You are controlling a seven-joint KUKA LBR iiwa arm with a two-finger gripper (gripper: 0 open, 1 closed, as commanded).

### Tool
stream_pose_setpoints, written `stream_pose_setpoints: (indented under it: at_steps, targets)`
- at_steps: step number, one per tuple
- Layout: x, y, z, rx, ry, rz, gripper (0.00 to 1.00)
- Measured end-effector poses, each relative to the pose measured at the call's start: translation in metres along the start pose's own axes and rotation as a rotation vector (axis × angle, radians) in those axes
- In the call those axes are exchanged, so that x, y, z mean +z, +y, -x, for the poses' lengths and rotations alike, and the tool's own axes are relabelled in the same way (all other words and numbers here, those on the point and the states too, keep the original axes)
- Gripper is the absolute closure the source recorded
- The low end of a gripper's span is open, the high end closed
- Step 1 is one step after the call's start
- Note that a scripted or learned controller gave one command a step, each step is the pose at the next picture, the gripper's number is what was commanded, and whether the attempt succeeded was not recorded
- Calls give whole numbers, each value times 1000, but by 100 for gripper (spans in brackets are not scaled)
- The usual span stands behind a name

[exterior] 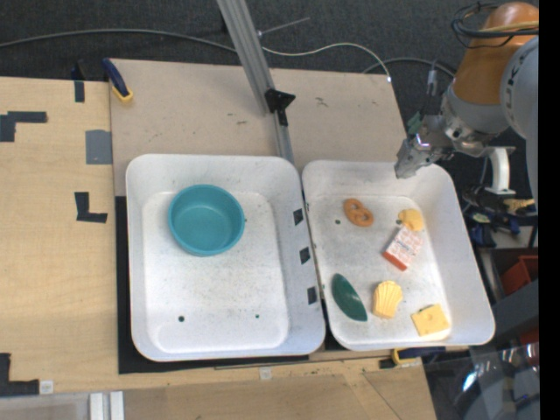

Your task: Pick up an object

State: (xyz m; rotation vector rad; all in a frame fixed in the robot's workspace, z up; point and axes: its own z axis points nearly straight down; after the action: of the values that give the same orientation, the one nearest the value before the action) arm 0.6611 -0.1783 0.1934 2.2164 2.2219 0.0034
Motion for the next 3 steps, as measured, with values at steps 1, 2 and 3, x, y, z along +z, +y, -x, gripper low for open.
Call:
stream_pose_setpoints:
  at_steps: [1, 2, 3]
  targets:
    - [-20, 1, -1, 0, 1, -2, 100]
    - [-31, -2, -53, -4, 3, -4, 100]
    - [-40, -9, -114, -5, 3, -5, 100]
